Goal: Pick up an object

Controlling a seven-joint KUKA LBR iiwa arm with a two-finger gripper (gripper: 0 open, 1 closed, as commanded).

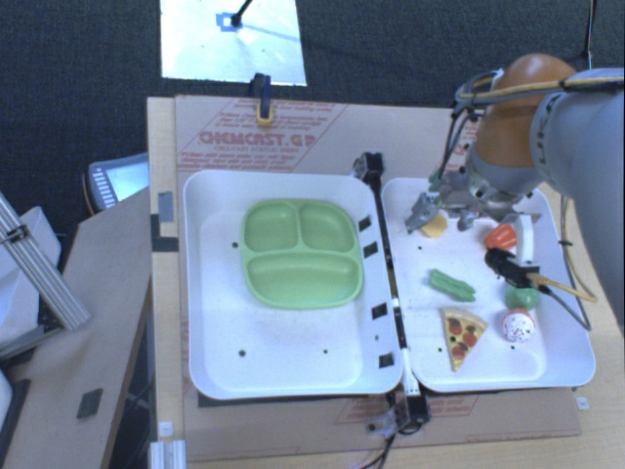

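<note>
A yellow wedge [435, 226] sits in the right bin's [566, 364] far-left corner, its long axis running left-right, just beside the end effector [426, 213]; its finger state cannot be told. The bench [107, 291] stands on dark carpet [78, 57].

A robotics lab: a bench [166, 262] topped with protective board carries two white bins [210, 360] clipped together, wired at their seam. At twelve o'clock lies dark carpet; at nine o'clock, aluminium framing [39, 272]; at two o'clock, the grey-orange arm [547, 115].
</note>
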